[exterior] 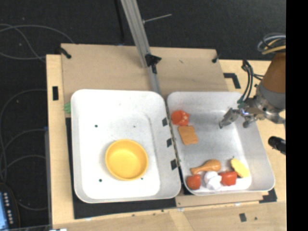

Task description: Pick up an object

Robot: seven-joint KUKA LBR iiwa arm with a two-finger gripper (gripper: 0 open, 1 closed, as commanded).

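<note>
The robot arm (pixel 272 83) is reaching in from the right, its gripper (pixel 237 118) hanging over the right bin (pixel 211 105) with fingers spread apart and clamping nothing. A red toy (pixel 179 117) and a tan block (pixel 188 135) are lying at the bin's left side; more toys are crowding its near edge. A yellow bowl (pixel 126 159) is sitting in the left bin (pixel 110 105).
</note>
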